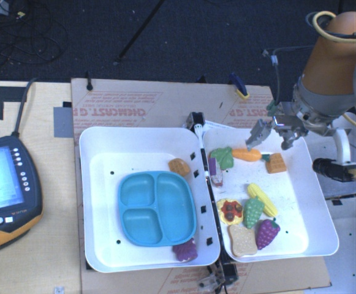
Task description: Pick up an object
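Note:
My gripper (273, 137) hangs open above the far side of the right bin (312, 195), its two fingers spread wide with nothing between them. Just below it lie an orange carrot (247, 155) and an orange waffle piece (276, 163). A green leafy toy (223, 158) and a small purple item (214, 173) sit at the bin's left wall. Nearer the front lie a yellow corn cob (262, 200), a green vegetable (252, 213), a pizza slice (230, 211), a bread slice (243, 242) and purple grapes (266, 233).
The left bin (98, 164) holds a blue divided plate (157, 207), a brown bread roll (179, 166) and a purple toy (185, 250) at its front edge. A teach pendant (6, 192) lies on the bench at the far left. A divider (204, 182) separates the bins.

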Robot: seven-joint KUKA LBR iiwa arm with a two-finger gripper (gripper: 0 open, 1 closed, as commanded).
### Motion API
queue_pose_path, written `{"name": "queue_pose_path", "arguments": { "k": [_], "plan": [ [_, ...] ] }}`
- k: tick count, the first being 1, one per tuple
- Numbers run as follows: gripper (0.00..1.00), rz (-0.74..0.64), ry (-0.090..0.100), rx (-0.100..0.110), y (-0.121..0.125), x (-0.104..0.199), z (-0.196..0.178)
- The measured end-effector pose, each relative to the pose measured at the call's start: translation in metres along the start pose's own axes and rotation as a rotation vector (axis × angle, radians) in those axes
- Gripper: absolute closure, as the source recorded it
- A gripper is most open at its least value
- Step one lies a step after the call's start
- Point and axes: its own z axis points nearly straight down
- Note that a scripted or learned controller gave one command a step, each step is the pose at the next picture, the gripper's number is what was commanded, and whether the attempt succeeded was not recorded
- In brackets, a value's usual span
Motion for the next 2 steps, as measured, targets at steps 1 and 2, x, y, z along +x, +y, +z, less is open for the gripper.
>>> {"name": "queue_pose_path", "arguments": {
  "k": [1, 2],
  "plan": [
    [0.0, 0.005, 0.002, 0.01, -0.046, -0.047, 0.089],
    [0.0, 0.001, 0.004, 0.0, -0.028, -0.041, 0.202]
  ]
}}
